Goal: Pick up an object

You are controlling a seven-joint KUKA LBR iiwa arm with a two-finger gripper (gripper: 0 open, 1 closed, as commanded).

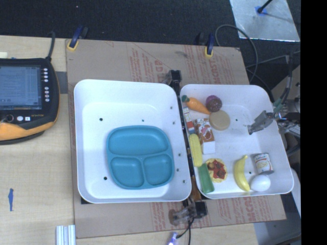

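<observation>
Nearest us, below the pincer (254,128) in the right bin (276,143), we see a white egg (260,183), a small can (262,163), and a banana (240,173). We cannot tell how the pincer's grip stands; nothing shows in it. To its left lie a corn cob (194,149) and a tan disc (220,120), with a purple onion (213,103) and a carrot (195,104) beyond. Far left, the other bin (87,137) carries a blue divided plate (139,156).

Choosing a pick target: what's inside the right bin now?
The right bin holds a carrot, purple ball, tan disc, corn, cucumber, pizza slice, banana, can, and white egg. The gripper hides a patch of floor.
</observation>
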